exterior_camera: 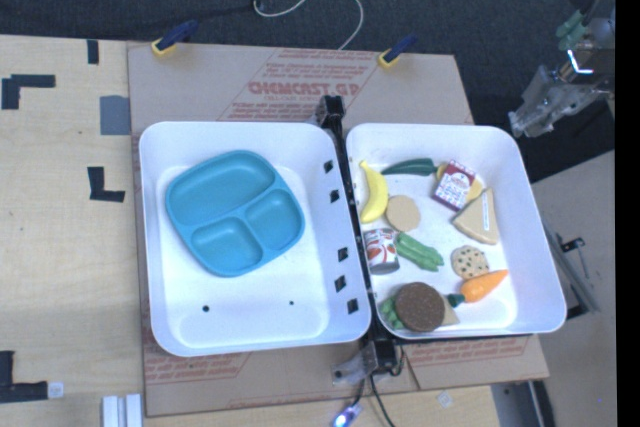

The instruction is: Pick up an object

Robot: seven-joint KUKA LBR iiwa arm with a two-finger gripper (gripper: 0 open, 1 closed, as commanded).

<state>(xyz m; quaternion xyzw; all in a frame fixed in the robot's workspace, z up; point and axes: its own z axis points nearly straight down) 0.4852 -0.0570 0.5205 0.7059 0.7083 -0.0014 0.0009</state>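
Observation:
The right bin (535, 215) holds several toy foods: a yellow banana (373, 192), a dark green bean (408, 166), a red box (454, 183), a tan round cracker (403, 213), a sandwich wedge (480, 218), a small can (381, 250), a green pickle (420, 252), a speckled cookie (468, 261), an orange carrot (483, 286) and a brown round patty (419, 307). My gripper (535, 115) hangs outside the bin, beyond its far right corner, away from all of them and holding nothing that I can see.
A blue divided plate (234, 211) lies in the left bin (160, 255). Both bins rest on a cardboard sheet (290, 85) held by two clamps. A white cable (310, 0) loops behind it.

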